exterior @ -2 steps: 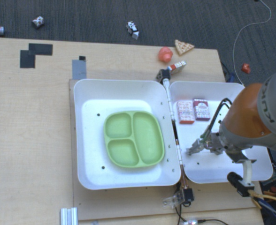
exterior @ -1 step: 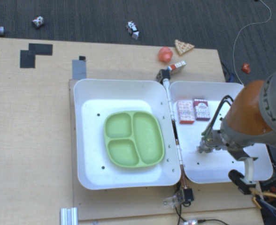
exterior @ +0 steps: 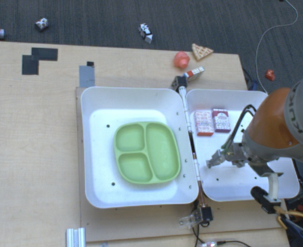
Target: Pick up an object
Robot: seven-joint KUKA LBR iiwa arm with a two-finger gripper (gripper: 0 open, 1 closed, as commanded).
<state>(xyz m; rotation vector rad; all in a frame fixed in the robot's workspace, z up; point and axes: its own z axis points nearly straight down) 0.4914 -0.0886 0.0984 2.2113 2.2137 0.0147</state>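
Observation:
Two small red and white boxes lie side by side at the back of the right bin (exterior: 229,187), one (exterior: 203,123) nearer the divider and the other (exterior: 221,120) to its right. My gripper (exterior: 217,160) hangs low over the middle of the right bin, in front of the boxes and apart from them. Nothing shows in its grasp. The grey wrist and orange band (exterior: 271,123) cover the bin's right side. A green divided plate (exterior: 147,152) lies in the left bin (exterior: 97,153).
Behind the bins on the bench lie a red ball (exterior: 181,59), a toy pizza slice (exterior: 202,51) and a small red-tipped tube (exterior: 195,72). Small items are scattered on the dark floor beyond. Cables run along the right and front edges.

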